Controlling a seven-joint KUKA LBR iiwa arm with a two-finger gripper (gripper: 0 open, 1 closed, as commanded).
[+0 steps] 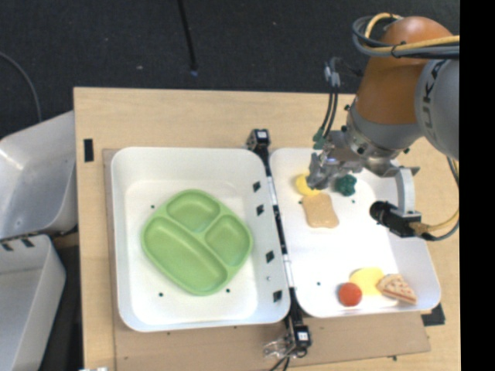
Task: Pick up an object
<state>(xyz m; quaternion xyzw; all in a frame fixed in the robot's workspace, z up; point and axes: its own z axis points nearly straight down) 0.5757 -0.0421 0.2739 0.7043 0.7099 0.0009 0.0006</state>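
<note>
Camera view: arm [402,76] lettering (partly readable) shows "UK".

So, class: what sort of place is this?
Most likely a robotics lab's grasping test bench: a KUKA arm reaches over two white bins, holding toy food like a pizza slice and a green divided plate.

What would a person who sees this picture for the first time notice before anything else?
Probably the green divided plate, which lies alone in the left bin and is the largest patch of colour. Next comes the grey arm with its orange band, reaching in from the right, its gripper low over the far end of the right bin, close to a small yellow piece and a tan slice.
</note>
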